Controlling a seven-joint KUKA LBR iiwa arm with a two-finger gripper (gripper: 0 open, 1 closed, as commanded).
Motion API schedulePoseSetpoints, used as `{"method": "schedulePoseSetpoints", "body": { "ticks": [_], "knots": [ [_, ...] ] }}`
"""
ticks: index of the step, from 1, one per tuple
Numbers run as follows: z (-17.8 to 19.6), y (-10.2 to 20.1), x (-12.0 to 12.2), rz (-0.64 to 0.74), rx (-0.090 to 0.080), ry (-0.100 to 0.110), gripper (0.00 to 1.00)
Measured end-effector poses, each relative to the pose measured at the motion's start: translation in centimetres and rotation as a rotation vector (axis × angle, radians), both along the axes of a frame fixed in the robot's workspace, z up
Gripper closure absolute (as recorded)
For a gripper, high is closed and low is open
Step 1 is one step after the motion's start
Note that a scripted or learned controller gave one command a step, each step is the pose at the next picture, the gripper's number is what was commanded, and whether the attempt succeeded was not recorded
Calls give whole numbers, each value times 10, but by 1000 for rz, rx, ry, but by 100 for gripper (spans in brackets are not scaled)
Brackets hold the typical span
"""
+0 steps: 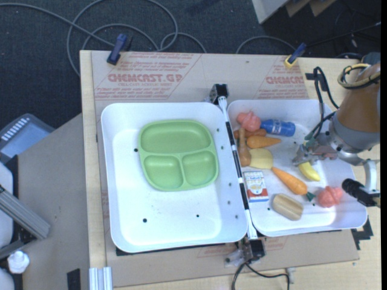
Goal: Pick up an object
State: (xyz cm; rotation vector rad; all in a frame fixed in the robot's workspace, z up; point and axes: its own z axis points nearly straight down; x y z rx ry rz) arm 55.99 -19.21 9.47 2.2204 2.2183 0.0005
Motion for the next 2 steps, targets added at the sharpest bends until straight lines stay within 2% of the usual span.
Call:
{"method": "schedulePoseSetpoints", "body": {
  "ticks": [1,2],
  "knots": [
    [-10,74,36,2,2,0,100],
    [91,134,82,2,2,-1,100]
  ]
}}
